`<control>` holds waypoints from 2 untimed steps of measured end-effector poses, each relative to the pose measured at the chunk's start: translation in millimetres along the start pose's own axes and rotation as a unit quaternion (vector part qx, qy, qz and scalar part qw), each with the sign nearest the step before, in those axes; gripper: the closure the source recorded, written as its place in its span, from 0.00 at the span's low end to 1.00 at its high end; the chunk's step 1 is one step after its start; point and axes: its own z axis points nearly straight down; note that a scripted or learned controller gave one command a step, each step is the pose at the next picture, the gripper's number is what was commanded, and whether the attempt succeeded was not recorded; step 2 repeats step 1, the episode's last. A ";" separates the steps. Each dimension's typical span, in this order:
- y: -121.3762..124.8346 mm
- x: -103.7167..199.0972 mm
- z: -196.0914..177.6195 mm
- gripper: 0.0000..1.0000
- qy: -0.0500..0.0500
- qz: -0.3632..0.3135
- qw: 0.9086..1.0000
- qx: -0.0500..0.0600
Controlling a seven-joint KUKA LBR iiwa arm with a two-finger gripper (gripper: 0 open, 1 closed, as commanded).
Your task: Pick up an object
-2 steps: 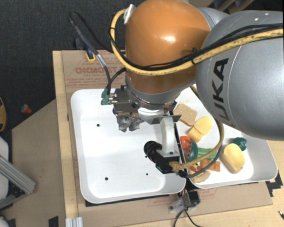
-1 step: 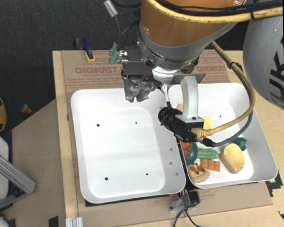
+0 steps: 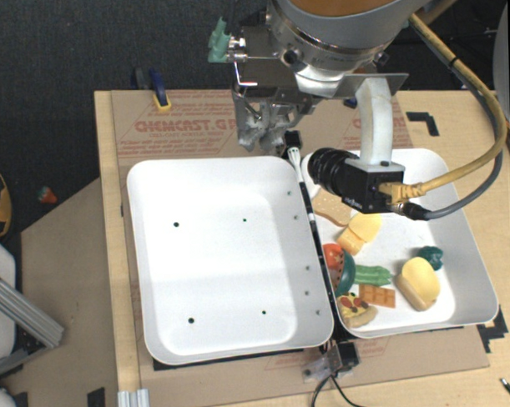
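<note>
My gripper [image 3: 271, 129] hangs under the grey wrist at the far edge of the bench, just beyond the back rim of the left bin [image 3: 157, 269], near the wall between the two bins. The right bin [image 3: 470, 266] holds toy foods: a tan bread slice [image 3: 326, 207], a yellow cheese wedge [image 3: 361, 230], a red tomato piece [image 3: 333, 255], a green pepper [image 3: 364, 276], an orange cracker [image 3: 379, 297], a small pizza-like piece [image 3: 355, 311] and a yellow lemon [image 3: 418, 284] with a dark green leaf [image 3: 430, 255]. All of them lie apart from the gripper.
A black cylindrical unit [image 3: 348, 178] on a white bracket, with a yellow cable [image 3: 463, 170], overhangs the right bin's back left corner. A blue and yellow clamp [image 3: 158, 87] stands at the board's far left edge. Cardboard [image 3: 185, 122] surrounds both bins.
</note>
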 end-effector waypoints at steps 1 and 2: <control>-3.4 -0.9 150.1 1.00 -0.006 0.001 1.000 0.013; -3.4 -0.9 150.1 1.00 -0.006 0.001 1.000 0.013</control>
